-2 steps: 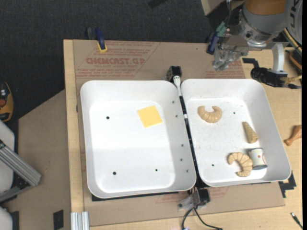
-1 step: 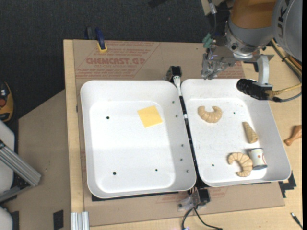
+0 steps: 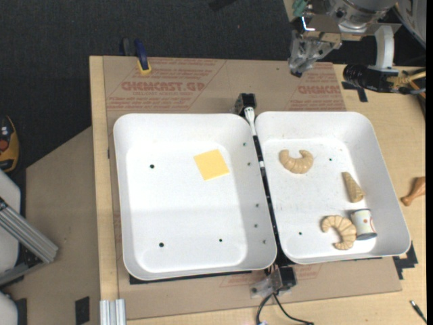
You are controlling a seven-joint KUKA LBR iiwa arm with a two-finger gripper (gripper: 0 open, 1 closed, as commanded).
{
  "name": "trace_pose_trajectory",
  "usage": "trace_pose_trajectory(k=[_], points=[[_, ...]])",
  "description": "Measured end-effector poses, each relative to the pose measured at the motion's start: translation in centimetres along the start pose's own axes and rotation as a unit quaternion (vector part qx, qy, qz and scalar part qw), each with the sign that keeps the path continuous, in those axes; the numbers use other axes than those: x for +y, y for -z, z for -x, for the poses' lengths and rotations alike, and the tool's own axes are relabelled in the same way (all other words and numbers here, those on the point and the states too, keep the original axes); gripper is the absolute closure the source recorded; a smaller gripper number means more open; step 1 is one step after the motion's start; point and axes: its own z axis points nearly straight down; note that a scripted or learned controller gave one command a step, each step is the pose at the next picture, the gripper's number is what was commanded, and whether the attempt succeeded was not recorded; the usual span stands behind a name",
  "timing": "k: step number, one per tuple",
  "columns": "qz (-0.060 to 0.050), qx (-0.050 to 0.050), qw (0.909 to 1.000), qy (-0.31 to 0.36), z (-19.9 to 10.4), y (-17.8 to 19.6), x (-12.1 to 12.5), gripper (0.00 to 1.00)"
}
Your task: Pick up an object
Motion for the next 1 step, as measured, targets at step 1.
trace_pose_trajectory(k=[1], points=[[-0.011,0.001,0.9999,0.002,-7.97,-8.78,-1.98,1.0]])
